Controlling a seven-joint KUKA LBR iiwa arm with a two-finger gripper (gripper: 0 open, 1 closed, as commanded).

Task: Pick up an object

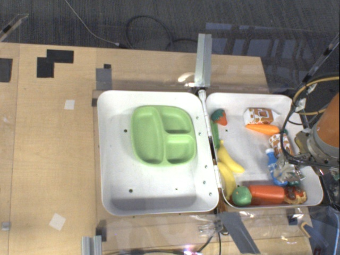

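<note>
Hovering my gripper (287, 173) low in the right bin (249, 102) | grip state: cannot tell | beside blue bottle (271, 161), above red sausage (267, 193)

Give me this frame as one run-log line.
arm: over right bin, from right | gripper: low near blue item, fingers unclear | hold: none seen | left bin: green divided plate

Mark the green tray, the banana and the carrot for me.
green tray (162, 134), camera view, on the ridge between its compartments.
banana (227, 166), camera view, on the middle of its yellow body.
carrot (262, 128), camera view, on the middle of its orange body.
</note>
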